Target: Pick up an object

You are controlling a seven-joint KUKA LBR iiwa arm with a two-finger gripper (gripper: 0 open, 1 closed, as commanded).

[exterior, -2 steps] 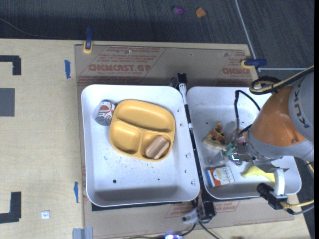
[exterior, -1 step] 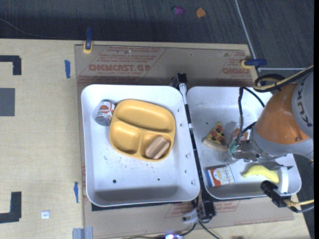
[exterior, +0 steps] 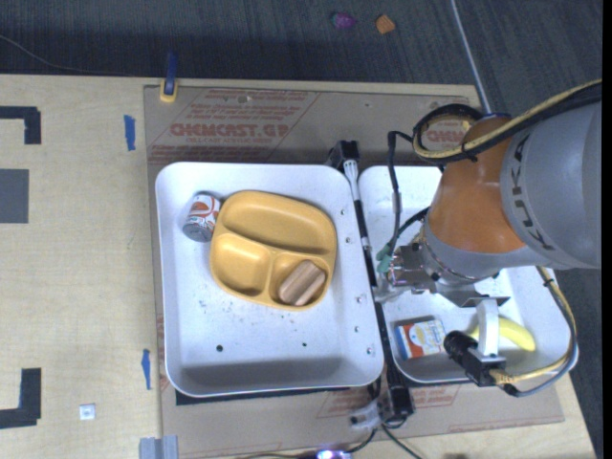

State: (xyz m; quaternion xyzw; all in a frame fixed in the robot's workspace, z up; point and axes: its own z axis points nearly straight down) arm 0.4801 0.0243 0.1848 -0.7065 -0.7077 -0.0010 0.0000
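1. Probably light and stiff-sided, the small carton point(exterior: 419, 338) lies flat at the near end of the right bin point(exterior: 416, 194); its narrow edges look the surest hold.
2. A banana point(exterior: 516, 334) lies nearby.
3. The gripper point(exterior: 395, 274) hangs just beyond the carton; how far it is open cannot be told.

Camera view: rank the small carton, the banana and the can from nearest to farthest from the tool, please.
1. The small carton, in the right bin, just below the tool in the view.
2. The banana, same bin, toward its lower right corner.
3. The can, in the left bin, lying at the upper left edge of the yellow plate.
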